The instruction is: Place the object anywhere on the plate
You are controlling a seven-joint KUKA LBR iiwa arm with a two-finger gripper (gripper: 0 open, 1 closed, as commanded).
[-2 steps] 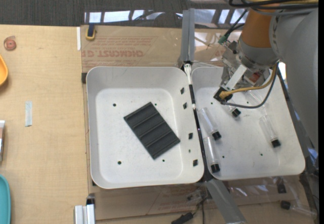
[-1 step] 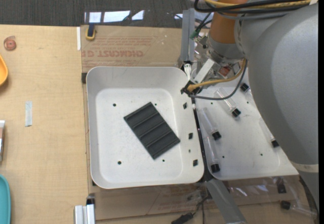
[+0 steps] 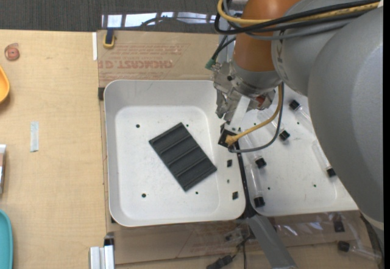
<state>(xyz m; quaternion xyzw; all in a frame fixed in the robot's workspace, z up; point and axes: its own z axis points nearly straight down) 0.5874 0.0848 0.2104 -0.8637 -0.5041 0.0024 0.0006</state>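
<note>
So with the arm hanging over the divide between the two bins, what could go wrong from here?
The gripper hovers near the left bin's right rim, well off the dark ribbed plate; a straight descent could hit the rim. A yellow cable dangles below the wrist and might snag the wall.

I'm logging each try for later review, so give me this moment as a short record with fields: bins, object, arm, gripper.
bins: two shallow white bins side by side, left bin and right bin
object: dark ribbed rectangular slab lying flat and slanted near the middle of the left bin
arm: grey with orange band, reaching in from the right
gripper: gripper above the left bin's upper right corner, apart from the slab, holding nothing visible
</note>
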